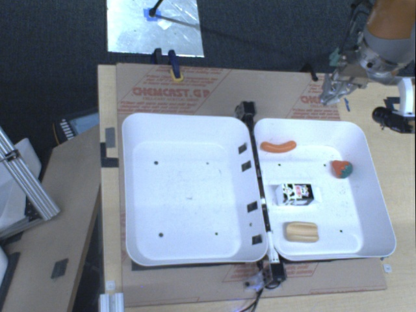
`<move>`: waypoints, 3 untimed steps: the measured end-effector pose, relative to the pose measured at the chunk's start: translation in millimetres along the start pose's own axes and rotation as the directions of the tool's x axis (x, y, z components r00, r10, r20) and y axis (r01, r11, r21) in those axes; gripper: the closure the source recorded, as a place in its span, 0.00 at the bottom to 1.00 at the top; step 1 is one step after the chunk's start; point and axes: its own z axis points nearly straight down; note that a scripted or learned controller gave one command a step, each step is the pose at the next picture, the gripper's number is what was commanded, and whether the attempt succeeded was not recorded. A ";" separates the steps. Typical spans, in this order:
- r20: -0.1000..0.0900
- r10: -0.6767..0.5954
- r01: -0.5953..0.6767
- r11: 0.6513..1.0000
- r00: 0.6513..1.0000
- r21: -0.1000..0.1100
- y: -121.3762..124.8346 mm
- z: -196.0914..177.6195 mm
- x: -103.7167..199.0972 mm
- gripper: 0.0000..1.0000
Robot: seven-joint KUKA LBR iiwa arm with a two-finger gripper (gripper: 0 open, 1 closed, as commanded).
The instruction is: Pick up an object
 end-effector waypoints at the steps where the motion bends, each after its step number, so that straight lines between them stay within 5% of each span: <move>1: -0.005 -0.004 0.004 1.000 1.000 -0.002 -42.2 -75.4 81.1 1.00; 2: -0.004 -0.003 0.003 1.000 1.000 0.000 -6.5 -98.4 163.3 1.00; 3: -0.006 -0.004 0.004 1.000 1.000 0.003 1.6 -115.9 253.2 1.00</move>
